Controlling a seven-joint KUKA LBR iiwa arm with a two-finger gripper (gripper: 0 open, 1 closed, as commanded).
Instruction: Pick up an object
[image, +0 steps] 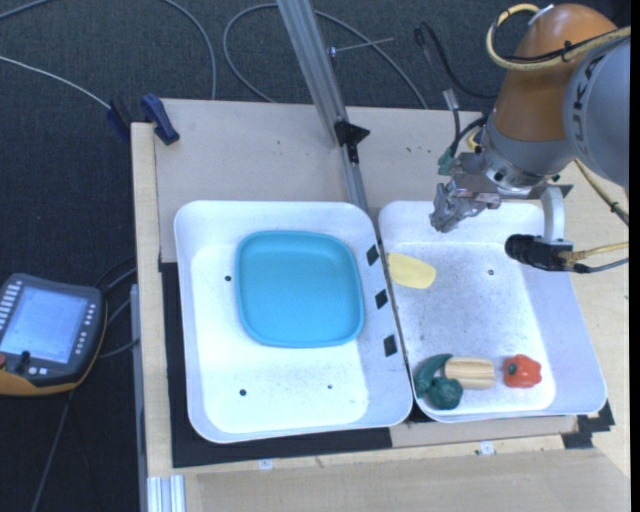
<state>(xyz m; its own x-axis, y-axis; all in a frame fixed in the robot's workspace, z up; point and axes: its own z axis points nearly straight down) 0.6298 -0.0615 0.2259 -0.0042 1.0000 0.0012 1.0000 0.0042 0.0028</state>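
Since nothing sits between the fingers yet, this looks like the approach step of the pick, with the grab itself not yet made. Biggest thing first: the pale wooden counter (250, 140) carries two shallow white plastic bins side by side. The left bin (205, 400) holds a glossy blue square plate (300, 288) with rounded corners, smooth and flat. The right bin (500, 320) has a speckled, scuffed floor and holds the small stuff. The grey arm with its orange band (545, 60) hangs over that bin's far edge, and the pincer (450, 212) points down near the top-left corner; whether it's open or closed can't be told from this angle.

The likely targets are all well apart from it. Nearest is a flat yellow piece (411, 271), a smooth rounded shape lying by the bin's left wall. Along the near edge are a lumpy dark green toy (438, 383), touching a tan cylinder (470, 373), then a small shiny red toy (521, 371) just beside that.

Next move probably means dropping toward the yellow piece, though its thin profile could slip.
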